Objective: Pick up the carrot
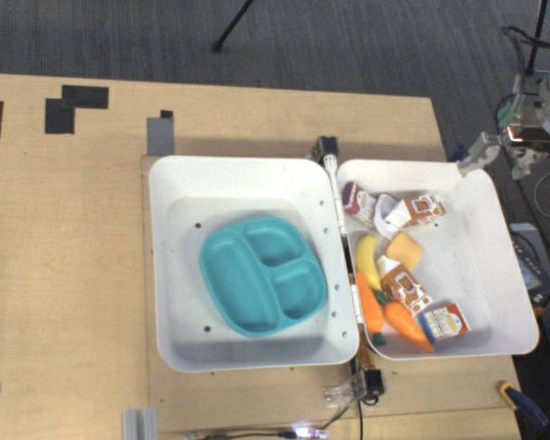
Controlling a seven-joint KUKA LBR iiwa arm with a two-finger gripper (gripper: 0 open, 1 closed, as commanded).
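Two white bins on the worktop (64, 273); end effector (532, 131) off the right bin's (495, 246) far corner.
Its opening cannot be told. Two carrots (407, 323), one banana (367, 262), one teal tray (261, 273).

Bright, even overhead light, soft faint shadows inside the white bins (257, 177), mild glare washing out bin rims, slightly soft focus overall, blur and colour fringing at the right edge
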